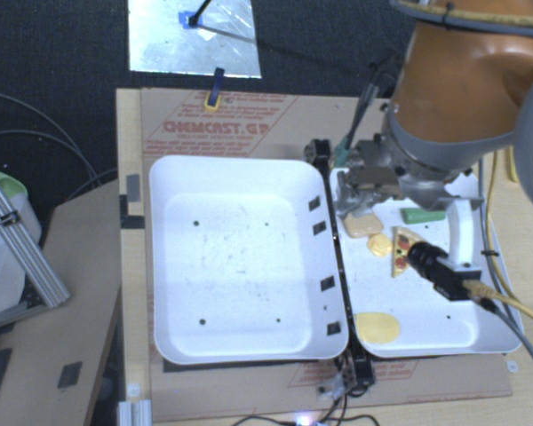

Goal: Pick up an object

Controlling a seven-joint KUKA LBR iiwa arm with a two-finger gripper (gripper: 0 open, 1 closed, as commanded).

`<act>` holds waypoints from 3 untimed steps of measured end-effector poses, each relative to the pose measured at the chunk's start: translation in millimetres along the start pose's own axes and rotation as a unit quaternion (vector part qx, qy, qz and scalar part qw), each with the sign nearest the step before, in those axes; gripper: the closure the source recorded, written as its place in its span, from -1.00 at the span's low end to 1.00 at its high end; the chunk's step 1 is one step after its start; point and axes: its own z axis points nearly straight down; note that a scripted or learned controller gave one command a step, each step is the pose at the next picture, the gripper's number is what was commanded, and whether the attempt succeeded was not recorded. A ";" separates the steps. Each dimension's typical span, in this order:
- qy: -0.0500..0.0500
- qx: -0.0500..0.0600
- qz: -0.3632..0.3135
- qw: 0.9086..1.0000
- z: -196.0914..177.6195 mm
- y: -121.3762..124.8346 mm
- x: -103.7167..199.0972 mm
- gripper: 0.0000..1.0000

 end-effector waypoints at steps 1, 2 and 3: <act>0.000 0.003 -0.005 1.000 30.2 -0.4 125.5 1.00; -0.004 0.009 0.003 1.000 165.7 -2.2 120.1 1.00; -0.002 0.001 0.005 1.000 185.3 79.7 49.8 1.00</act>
